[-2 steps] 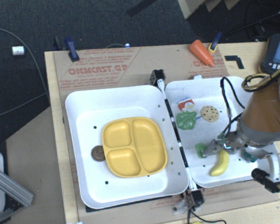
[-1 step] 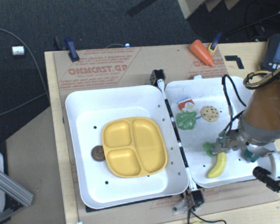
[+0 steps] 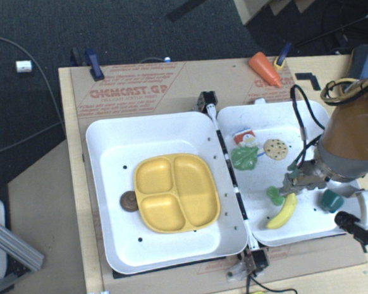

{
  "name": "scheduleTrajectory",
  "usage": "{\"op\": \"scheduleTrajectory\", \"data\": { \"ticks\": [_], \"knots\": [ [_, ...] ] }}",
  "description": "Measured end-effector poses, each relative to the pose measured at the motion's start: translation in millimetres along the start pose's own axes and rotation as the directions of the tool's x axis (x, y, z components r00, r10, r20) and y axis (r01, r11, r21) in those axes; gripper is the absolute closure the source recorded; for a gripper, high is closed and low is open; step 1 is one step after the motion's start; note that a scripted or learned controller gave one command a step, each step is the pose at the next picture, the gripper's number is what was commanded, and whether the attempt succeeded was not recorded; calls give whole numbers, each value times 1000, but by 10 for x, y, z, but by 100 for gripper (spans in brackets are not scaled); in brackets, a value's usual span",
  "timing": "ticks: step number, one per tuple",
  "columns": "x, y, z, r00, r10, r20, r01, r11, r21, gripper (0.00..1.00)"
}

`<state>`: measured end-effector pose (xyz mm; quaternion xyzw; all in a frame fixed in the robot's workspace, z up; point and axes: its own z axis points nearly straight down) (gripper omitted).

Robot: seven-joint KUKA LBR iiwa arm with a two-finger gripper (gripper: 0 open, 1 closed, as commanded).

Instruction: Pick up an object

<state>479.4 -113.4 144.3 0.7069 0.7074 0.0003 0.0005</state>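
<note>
In the right bin [image 3: 265, 109] a yellow banana [image 3: 281, 213] lies near the front wall. A small green piece [image 3: 275, 195] sits just to its upper left. My gripper [image 3: 296, 182] hangs low right above the banana's upper end, beside the green piece. The grey arm with its orange band [image 3: 354, 130] covers the bin's right side. Farther back lie a speckled cookie [image 3: 275, 148], a green leafy item [image 3: 245, 157] and a red and white item [image 3: 243, 136]. A teal cup [image 3: 331, 200] peeks out under the wrist.
The left bin [image 3: 108, 155] holds a yellow divided plate [image 3: 175, 193] and a brown disc [image 3: 128, 201] at its left side. Outside the bins, an orange carrot-shaped toy [image 3: 265, 70] and a blue clamp [image 3: 93, 65] rest on the bench. Black cables [image 3: 302, 112] loop over the right bin.
</note>
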Motion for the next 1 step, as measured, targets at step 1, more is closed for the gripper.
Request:
{"op": "scheduleTrajectory", "data": {
  "ticks": [1],
  "knots": [
    [450,88,-402,1000,-1,0,1,1000,0,100]
  ]
}}
